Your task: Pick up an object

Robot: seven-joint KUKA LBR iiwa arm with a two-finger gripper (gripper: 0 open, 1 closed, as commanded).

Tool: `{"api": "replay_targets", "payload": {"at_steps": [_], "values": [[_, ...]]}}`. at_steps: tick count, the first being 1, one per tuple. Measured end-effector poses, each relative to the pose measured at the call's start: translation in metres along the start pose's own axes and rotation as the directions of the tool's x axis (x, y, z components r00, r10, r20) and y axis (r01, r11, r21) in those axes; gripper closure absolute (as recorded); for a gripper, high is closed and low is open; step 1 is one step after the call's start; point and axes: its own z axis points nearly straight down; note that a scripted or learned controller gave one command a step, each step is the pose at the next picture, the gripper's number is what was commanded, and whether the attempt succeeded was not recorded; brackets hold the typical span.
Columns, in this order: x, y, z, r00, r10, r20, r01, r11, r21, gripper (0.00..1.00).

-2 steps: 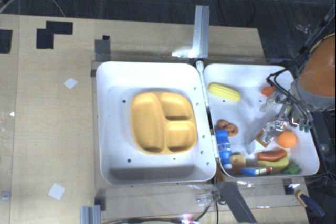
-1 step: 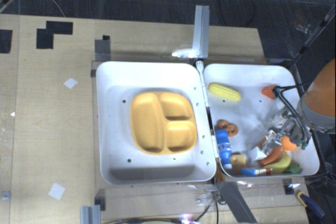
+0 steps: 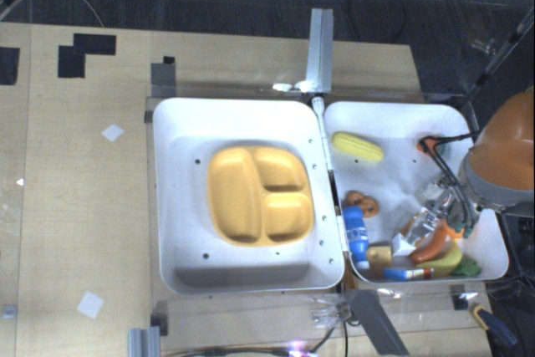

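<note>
Wooden surface (image 3: 84, 221), two bins. Arm low in right bin (image 3: 393, 125) over the toy pile (image 3: 430, 251), likely lining up a grab. Fingers' state: cannot tell. Yellow tray (image 3: 257, 195) sits in left bin (image 3: 180, 180).

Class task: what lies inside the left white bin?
Inside the left bin lies one yellow divided tray, three compartments facing up. Anything beneath the tray is covered.
</note>
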Motion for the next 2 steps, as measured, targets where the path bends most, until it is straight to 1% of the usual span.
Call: {"api": "replay_targets", "payload": {"at_steps": [1, 2], "values": [[-0.083, 0.025, 0.008, 0.999, 0.040, -0.003, -0.040, 0.999, -0.007, 0.00], [-0.046, 0.021, 0.004, 0.961, 0.276, -0.003, -0.276, 0.961, -0.005, 0.00]]}}
